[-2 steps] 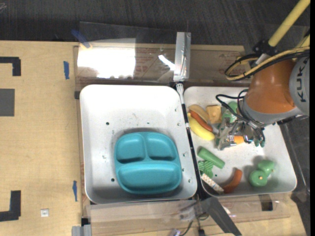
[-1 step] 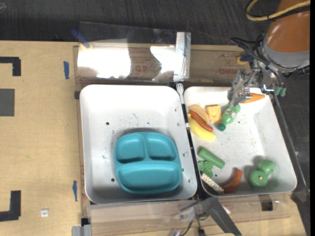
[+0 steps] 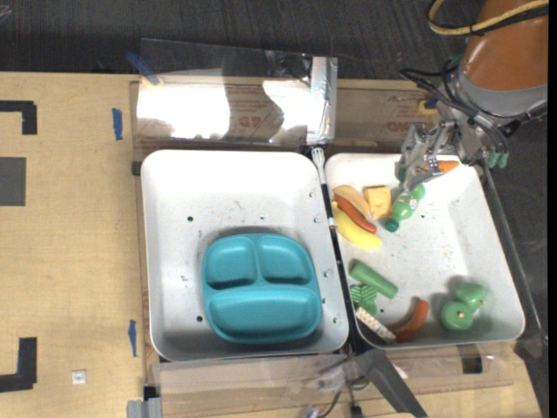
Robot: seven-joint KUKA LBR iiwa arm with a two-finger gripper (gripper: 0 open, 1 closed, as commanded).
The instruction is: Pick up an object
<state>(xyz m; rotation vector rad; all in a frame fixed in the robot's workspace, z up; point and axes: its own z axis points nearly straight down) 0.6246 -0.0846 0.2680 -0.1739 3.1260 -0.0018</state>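
Nearest the camera, along the front wall of the right bin [image 3: 513, 320], lie a green pepper-like toy [image 3: 461, 308], a curved brown sausage [image 3: 411, 318] and a small white ridged piece [image 3: 372, 323] beside it. Just behind these, a green block [image 3: 372, 280] lies at a slant near the bin's left wall. In the left bin [image 3: 165, 233], a teal divided tray [image 3: 260, 286] with three compartments rests upright toward the front half, its two smaller compartments on the far side.

Further back in the right bin, a cluster sits against the left wall: a yellow banana [image 3: 357, 230], a hot dog in a bun [image 3: 352, 205] touching it, and a yellow cheese wedge [image 3: 378, 201] just beside the bun. A green bottle [image 3: 401, 209] hangs tilted directly below the hand [image 3: 418, 168], its upper end between the fingers, which are clamped on it; whether its lower end touches the bin floor cannot be told. An orange item [image 3: 446, 167], possibly a carrot, shows just beside the hand at the bin's far wall.

Behind the bins, a clear plastic sheet [image 3: 235, 103] lies on the wooden surface [image 3: 61, 233], reflecting light. The arm's orange band [image 3: 509, 33] fills the far right corner.
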